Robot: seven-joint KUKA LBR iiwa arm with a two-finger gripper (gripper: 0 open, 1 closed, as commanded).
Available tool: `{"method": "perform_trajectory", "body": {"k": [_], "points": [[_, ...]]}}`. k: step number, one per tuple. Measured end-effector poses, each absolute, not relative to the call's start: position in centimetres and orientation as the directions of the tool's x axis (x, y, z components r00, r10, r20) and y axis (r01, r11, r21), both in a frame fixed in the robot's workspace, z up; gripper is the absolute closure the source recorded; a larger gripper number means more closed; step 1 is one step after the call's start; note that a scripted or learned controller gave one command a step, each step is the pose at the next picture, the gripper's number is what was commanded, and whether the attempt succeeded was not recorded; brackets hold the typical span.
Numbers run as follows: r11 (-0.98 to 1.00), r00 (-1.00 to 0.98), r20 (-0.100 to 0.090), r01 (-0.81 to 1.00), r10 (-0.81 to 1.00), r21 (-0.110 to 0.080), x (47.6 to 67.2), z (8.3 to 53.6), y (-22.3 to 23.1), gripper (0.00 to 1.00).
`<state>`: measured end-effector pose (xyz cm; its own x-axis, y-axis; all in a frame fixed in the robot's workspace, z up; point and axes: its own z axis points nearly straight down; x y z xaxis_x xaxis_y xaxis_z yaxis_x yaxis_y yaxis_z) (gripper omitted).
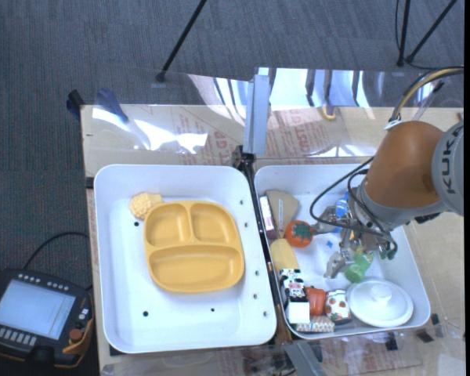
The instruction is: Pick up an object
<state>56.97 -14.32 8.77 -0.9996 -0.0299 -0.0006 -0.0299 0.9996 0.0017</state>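
My gripper hangs low over the right bin, below the orange-banded wrist. A green object lies right beside it, touching or nearly touching; whether it is held I cannot tell. Close by are a red tomato, a yellow banana-like piece, a tan wedge and a small blue item partly hidden by cables.
A white lidded bowl sits at the right bin's front, with a cow-print item, a red piece and small boxes beside it. The left bin holds a yellow divided plate and a yellow knobbly piece.
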Motion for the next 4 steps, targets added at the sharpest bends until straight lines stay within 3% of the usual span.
{"method": "perform_trajectory", "body": {"k": [1, 2, 3, 4], "points": [[0.999, -0.999, -0.004, -0.034, -0.034, 0.002, 57.1, 9.8, -14.2, 1.00], [0.958, -0.958, -0.006, 0.286, 0.286, 0.003, 58.8, 19.0, -7.5, 1.00], [0.980, -0.980, -0.002, -0.199, -0.199, 0.002, 55.2, 8.8, -8.6, 1.00], [0.963, -0.963, -0.012, -0.270, -0.270, -0.001, 58.3, 19.2, -0.4, 1.00]]}}
